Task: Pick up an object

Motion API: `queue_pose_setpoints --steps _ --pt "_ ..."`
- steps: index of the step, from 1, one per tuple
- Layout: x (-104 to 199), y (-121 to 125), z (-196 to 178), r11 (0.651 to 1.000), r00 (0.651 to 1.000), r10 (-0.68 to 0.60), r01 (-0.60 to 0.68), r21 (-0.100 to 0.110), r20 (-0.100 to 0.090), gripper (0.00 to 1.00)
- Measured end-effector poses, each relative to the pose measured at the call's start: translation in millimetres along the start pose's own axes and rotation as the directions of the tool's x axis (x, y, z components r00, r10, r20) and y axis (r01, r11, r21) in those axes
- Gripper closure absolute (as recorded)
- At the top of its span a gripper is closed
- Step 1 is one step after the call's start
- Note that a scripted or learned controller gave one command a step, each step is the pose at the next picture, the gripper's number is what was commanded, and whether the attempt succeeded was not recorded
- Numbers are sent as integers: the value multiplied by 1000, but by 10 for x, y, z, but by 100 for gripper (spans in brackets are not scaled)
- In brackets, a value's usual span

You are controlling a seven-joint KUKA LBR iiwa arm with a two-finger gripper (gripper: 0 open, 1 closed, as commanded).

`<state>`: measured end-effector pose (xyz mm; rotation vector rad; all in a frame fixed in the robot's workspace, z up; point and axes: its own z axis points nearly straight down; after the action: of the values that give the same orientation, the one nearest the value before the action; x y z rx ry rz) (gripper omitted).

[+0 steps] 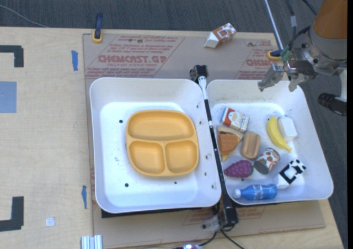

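End effector (280,80) hangs over the far edge of the right bin (314,132), fingers spread wide, nothing between them; arm (331,16) comes in from top right, orange band above wrist. Right bin holds the candidate objects: small carton (235,119) near the far left, banana (277,133) beside a white block (287,127), bread slice (227,143) touching a hot dog bun (250,144), purple grapes (239,169), can (267,161), black-and-white cube (292,171), blue bottle (255,191) lying along the near wall; all well apart from the end effector. Left bin (110,132) carries a yellow divided plate (162,142), three compartments. Small milk carton (220,35) lies on the counter (44,132) beyond the bins; blue clamp (98,27) at the far left corner of the board.
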<state>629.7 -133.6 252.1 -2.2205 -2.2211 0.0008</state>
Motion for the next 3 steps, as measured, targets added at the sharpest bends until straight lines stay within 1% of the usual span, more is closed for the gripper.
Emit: queue_pose_setpoints --steps 1,2,3 --pt "-3 41 1532 1000 1000 0 0 -4 2 0" --pt "261 -420 1618 1000 1000 1 -1 -14 2 0" --pt "364 -681 1617 1000 1000 2 -2 -17 3 0"
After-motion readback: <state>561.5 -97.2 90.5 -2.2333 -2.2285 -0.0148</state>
